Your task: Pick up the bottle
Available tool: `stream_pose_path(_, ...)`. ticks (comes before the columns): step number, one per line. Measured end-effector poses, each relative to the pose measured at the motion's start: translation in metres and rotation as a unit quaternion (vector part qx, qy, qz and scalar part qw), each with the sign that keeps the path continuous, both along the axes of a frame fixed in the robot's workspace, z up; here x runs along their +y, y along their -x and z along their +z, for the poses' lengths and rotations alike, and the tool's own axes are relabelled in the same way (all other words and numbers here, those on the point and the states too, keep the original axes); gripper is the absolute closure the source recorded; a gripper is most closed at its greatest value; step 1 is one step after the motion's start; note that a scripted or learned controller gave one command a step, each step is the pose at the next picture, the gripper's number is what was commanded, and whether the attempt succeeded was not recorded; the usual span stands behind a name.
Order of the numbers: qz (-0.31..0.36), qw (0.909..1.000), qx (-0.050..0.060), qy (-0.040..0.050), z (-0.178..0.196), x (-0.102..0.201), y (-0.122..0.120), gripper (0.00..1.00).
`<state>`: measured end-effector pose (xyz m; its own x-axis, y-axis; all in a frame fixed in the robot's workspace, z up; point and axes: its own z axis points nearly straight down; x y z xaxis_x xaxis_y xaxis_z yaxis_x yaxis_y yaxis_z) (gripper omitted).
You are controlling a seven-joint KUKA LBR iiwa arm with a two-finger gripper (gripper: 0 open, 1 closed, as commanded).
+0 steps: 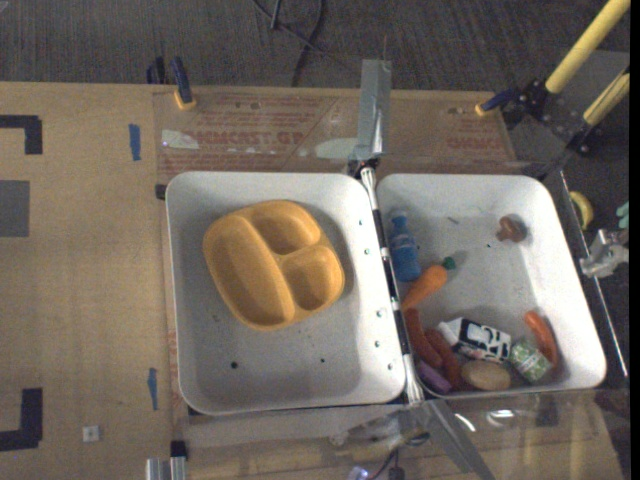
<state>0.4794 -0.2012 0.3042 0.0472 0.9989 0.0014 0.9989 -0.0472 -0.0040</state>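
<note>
A blue bottle (403,248) lies in the right bin (470,193), lengthwise against its left wall, cap toward the far side. An orange carrot (427,283) lies just below and to the right of it, close to the bottle's base or touching it. Nothing covers the bottle.
In the right bin's near corner there are a white and black carton (480,338), red sausages (428,343), a purple piece (435,376), a brown potato (487,375), a small green container (530,361) and an orange-red piece (541,333). A brown lump (511,228) lies far right. The left bin (200,358) holds a yellow divided plate (272,263).
</note>
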Motion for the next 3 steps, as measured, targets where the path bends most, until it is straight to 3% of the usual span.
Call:
stream_pose_path(1, 0.238, 0.9712, -0.001, -0.0006, -0.014, -0.02, 0.0, 1.0)
stream_pose_path(2, 0.33, 0.9439, -0.002, 0.0, -0.012, -0.021, -0.001, 1.0)
stream_pose_path(3, 0.481, 0.8768, -0.004, 0.0011, 0.003, -0.022, -0.001, 1.0)
